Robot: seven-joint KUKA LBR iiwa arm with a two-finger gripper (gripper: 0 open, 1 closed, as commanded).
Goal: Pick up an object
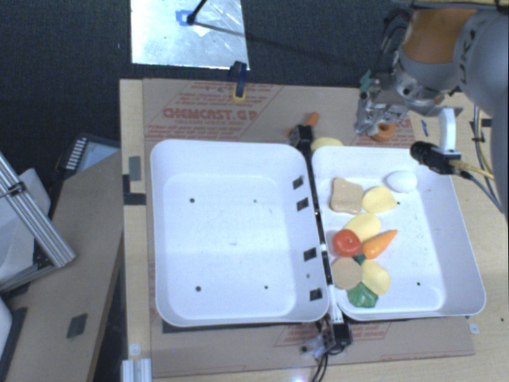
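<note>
Several toy foods lie in the right bin point(445, 237): a white egg point(402, 181), a tan bread slice point(345, 195), two yellow pieces point(379, 200) point(362, 228), a red tomato point(346, 242), an orange carrot point(379, 243), a tan round piece point(347, 273), another yellow piece point(375, 278) and a green one point(363, 296). My gripper point(372, 124) hangs over the back edge of the right bin, up and to the right of the bread. A small orange thing point(386, 130) shows right at its tip; whether it is gripped is unclear.
The left bin point(231, 229) adjoins the right one. A yellow piece point(326, 143) rests at the right bin's back rim, with a small orange item point(313, 118) on the cardboard behind. A black cable connector point(433, 157) overhangs the right bin's back right. A shiny sheet point(187, 22) lies far back.
</note>
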